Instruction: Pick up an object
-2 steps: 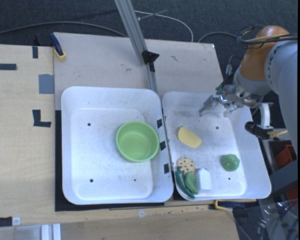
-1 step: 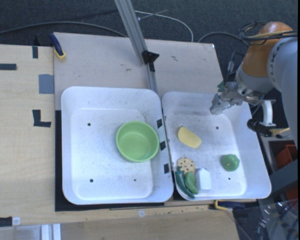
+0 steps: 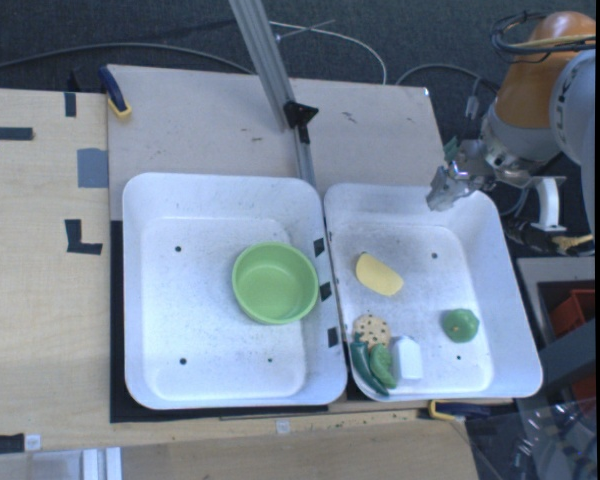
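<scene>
In the left bin (image 3: 150,268) we saw a green bowl (image 3: 274,283) near its middle. In the right bin (image 3: 480,268) lay a yellow piece (image 3: 379,274), and nearer the front a small cluster — a speckled cookie-like thing (image 3: 372,328), a dark green item (image 3: 380,366), a white block (image 3: 408,357) — with a green ball (image 3: 461,324) to the right. The gripper (image 3: 446,190) hung at that bin's far right edge, holding nothing; whether it was open we could not tell. We judged the approach step in hand — next, descent over one object.

Grey arm (image 3: 580,93), orange band, black cables, metallic tool (image 3: 446,194).
</scene>
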Robot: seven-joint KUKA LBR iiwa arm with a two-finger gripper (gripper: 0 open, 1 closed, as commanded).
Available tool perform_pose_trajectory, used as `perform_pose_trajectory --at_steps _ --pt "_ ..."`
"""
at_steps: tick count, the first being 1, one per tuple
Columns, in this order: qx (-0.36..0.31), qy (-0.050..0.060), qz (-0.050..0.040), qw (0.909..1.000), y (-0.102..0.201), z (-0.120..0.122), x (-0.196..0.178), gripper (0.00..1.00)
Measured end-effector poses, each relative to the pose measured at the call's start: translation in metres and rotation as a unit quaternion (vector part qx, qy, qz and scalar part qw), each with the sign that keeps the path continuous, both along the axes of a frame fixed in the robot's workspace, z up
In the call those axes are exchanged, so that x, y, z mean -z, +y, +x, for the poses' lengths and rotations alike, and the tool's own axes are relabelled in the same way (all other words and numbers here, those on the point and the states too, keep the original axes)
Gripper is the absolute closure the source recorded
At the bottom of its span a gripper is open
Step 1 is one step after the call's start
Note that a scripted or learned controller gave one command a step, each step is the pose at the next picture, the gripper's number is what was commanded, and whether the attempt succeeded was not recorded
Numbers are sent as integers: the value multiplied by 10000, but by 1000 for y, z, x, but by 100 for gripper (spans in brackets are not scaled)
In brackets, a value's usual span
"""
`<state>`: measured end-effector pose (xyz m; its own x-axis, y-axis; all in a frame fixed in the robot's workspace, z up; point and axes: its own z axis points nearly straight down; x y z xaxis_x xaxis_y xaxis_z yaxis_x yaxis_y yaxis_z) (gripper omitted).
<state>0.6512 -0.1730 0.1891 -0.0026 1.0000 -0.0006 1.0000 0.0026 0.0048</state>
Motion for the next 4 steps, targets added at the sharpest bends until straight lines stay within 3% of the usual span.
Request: perform_pose_trajectory --at_steps 1,4 --pt "7 13 2 10000 1 1 -26 100" --pt "-16 44 10 10000 154 -44 -25 100"
